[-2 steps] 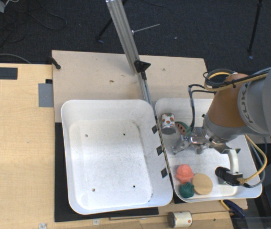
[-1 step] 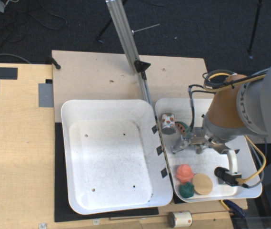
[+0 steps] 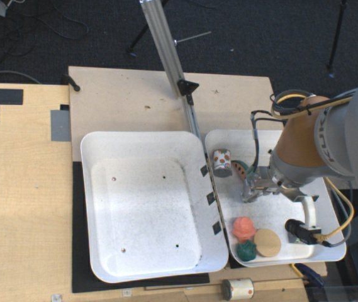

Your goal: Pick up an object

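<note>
Pale wood bench [image 3: 134, 99] on dark carpet [image 3: 260, 17] — two glossy white bins [image 3: 97, 168]; tool [image 3: 251, 187] near a round tan disc [image 3: 268, 242], possibly foam — its state cannot be told.

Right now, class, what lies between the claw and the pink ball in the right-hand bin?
In the camera view, only bare white bin floor lies between the claw and the pink ball; nothing else sits in that stretch.

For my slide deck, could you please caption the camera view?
KUKA arm's gripper lowered into the right bin, near a small cup, pink ball, tan disc and green object.
</note>
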Robot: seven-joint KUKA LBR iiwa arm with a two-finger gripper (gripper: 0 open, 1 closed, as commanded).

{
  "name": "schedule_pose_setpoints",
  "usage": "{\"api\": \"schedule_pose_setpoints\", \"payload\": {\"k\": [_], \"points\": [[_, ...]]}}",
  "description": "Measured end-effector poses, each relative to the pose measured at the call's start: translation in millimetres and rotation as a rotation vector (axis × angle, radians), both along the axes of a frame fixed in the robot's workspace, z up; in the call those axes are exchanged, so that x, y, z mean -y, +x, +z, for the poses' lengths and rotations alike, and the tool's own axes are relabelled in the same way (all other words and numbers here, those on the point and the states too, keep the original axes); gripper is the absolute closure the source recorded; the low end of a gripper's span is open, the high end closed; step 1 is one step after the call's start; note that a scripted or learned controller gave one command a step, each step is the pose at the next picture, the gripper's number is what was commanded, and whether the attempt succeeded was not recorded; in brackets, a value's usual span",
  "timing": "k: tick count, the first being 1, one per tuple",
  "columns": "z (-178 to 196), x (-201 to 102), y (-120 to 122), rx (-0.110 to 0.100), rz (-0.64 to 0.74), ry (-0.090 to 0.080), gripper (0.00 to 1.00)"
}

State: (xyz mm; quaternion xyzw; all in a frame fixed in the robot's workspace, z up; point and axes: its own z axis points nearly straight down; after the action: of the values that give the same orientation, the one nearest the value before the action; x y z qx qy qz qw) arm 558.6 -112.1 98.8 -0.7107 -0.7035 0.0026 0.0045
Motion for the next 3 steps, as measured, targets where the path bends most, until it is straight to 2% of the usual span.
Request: {"api": "schedule_pose_setpoints", "payload": {"k": [1, 3], "points": [[40, -3, 1, 0.007, 0.012, -0.002, 1.0], [136, 5, -11, 0.008, 0.011, -0.003, 1.0]]}}
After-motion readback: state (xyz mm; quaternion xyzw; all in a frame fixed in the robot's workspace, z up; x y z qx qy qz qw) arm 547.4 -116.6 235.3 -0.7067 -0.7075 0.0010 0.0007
